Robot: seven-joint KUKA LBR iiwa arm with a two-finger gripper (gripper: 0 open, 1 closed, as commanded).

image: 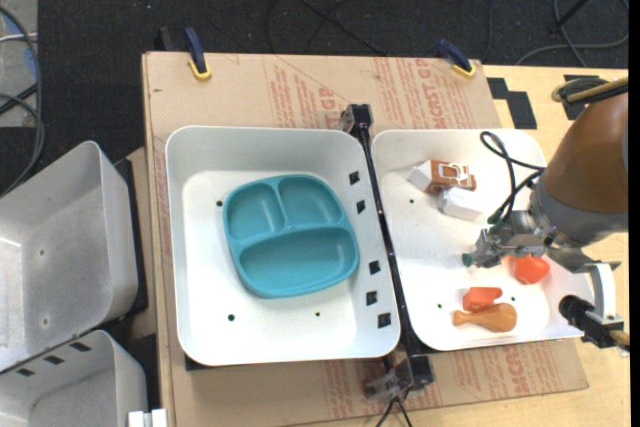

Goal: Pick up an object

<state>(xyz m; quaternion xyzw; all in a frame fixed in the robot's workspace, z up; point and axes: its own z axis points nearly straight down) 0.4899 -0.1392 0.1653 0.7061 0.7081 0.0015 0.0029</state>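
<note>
Hovering low in the right bin [420,155], the gripper [490,250] points left; whether its jaws are parted or closed cannot be told. An orange-red piece [530,268] lies just beside it. Nearer the front rim rest a toy drumstick [487,317] and an orange block [482,296]. The left bin [200,155] holds a teal divided plate [290,235].

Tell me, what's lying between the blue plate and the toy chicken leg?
In the camera view, the black divider where the two white bins meet lies between the blue plate and the chicken leg. Otherwise just bare white bin floor.
</note>
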